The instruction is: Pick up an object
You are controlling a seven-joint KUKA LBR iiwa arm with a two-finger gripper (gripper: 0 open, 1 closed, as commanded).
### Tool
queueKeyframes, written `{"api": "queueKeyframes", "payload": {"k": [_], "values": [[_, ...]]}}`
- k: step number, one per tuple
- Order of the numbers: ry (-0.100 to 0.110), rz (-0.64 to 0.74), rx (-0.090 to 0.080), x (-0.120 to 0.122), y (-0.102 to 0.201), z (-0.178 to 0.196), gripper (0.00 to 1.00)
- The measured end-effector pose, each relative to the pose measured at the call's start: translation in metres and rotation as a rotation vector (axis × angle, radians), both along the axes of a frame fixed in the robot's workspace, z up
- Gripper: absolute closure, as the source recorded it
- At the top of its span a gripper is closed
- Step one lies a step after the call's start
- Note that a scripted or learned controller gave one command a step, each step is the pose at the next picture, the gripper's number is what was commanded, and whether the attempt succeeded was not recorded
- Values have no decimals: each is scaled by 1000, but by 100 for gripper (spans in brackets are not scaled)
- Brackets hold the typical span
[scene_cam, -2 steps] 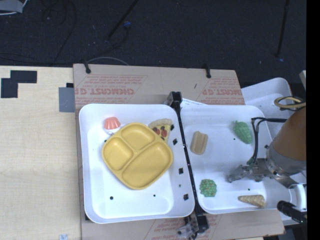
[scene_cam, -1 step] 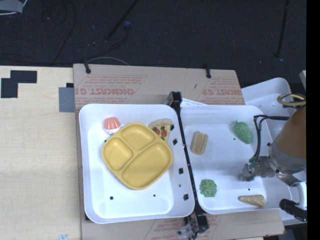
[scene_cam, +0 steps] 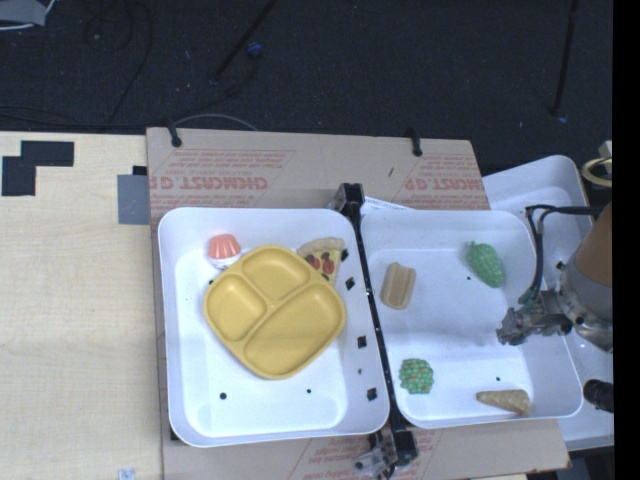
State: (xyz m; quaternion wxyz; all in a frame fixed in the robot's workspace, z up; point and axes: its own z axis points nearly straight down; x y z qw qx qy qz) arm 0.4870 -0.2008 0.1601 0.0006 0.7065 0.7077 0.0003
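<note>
— So, what is lying in the bins for the arm to pick?

— Right bin [scene_cam: 455,230], four things. A tan block [scene_cam: 397,286] lies near its left wall, in the upper half. A dark green leafy piece [scene_cam: 485,264] sits toward the upper right of that bin. A small green bumpy ball [scene_cam: 417,375] rests lower down, left of centre, and a tan cone [scene_cam: 504,400] lies on its side near the bottom right corner. All four are well apart from each other.

— And the gripper [scene_cam: 512,330]?

— At the right wall of the right bin, reaching in from the frame's right, low over the bin floor. It is between the leafy piece above and the cone below, touching neither. Whether it is apart or together I cannot tell; it is a dark, small tangle at this angle. Nothing shows between its tips.

— The left bin [scene_cam: 185,368]?

— A yellow divided plate [scene_cam: 275,311] fills much of its middle, turned at a slant. A pink and white cupcake-like toy [scene_cam: 224,248] sits just beside the plate's upper left edge. A pizza slice [scene_cam: 323,257] lies at the plate's upper right edge, near the divider between the bins.

— Underneath?

— Both bins rest on a cardboard sheet [scene_cam: 300,173] with red print, on a pale wooden bench [scene_cam: 70,318].
</note>
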Motion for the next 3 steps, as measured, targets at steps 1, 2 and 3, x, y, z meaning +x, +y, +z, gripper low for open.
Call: {"api": "queueKeyframes", "payload": {"k": [1,2,3], "values": [[-2,1,-1,11,0,53,100],[-1,1,-1,19,1,98,100],[5,2,3,17,51,83,100]]}}
